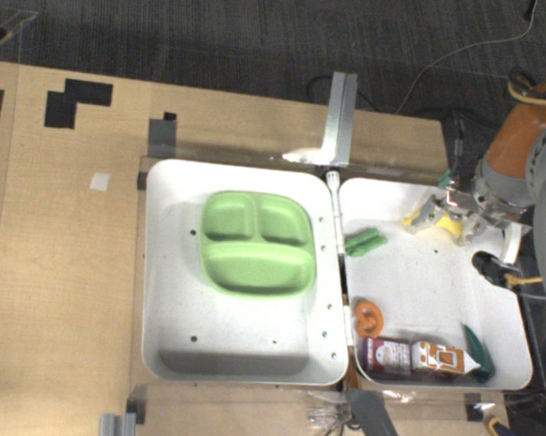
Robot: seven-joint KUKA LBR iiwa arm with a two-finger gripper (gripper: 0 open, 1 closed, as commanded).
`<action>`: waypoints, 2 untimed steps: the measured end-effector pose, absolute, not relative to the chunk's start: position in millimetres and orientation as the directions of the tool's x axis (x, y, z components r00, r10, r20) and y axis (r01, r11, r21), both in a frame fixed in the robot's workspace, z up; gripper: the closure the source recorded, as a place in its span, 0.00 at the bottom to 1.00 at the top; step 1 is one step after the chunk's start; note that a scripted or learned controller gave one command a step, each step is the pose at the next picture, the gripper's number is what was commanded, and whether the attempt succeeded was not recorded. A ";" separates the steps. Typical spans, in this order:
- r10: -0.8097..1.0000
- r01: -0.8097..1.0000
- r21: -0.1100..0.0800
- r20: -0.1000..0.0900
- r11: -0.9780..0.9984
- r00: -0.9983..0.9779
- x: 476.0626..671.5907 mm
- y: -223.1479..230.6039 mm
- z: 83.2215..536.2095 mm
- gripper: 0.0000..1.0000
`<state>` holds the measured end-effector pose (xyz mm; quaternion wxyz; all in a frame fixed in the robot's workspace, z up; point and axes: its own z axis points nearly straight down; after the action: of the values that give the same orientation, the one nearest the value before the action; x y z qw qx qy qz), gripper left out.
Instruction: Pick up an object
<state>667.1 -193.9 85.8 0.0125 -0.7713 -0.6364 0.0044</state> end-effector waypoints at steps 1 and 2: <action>0.994 0.994 0.004 -0.001 -0.113 0.113 670.6 -155.3 112.6 0.00; 0.998 0.998 0.008 -0.002 -0.062 0.062 671.6 -183.5 87.7 0.00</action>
<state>671.6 -183.5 87.7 -0.0036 -0.7288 -0.6847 -0.0021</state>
